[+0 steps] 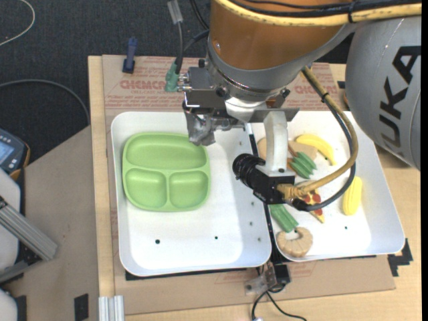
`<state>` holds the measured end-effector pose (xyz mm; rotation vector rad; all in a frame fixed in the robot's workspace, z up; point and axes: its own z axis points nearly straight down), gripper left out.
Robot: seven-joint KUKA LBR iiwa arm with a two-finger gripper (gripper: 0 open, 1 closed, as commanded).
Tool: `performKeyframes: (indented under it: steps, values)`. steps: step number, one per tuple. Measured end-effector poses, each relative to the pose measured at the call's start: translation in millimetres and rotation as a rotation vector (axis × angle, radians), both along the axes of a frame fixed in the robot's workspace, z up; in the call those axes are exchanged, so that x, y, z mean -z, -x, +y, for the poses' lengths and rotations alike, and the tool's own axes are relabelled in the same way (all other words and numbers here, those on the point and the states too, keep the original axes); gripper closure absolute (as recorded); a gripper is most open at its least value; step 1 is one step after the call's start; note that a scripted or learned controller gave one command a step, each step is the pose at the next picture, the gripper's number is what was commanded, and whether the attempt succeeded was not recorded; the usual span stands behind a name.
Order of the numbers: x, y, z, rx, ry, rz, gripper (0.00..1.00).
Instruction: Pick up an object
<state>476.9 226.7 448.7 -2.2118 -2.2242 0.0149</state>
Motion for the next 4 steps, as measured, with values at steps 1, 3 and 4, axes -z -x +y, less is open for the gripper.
performKeyframes:
  steps: [1,3,4]
  values:
    - [94,-78,-4,0.01,0.002,-0.001,1.0]
    - [141,-1,-6,0.007,-0.001,-0.003,1.0]
    - [-33,-40,-2,0.005,-0.012,-0.031,1.0]
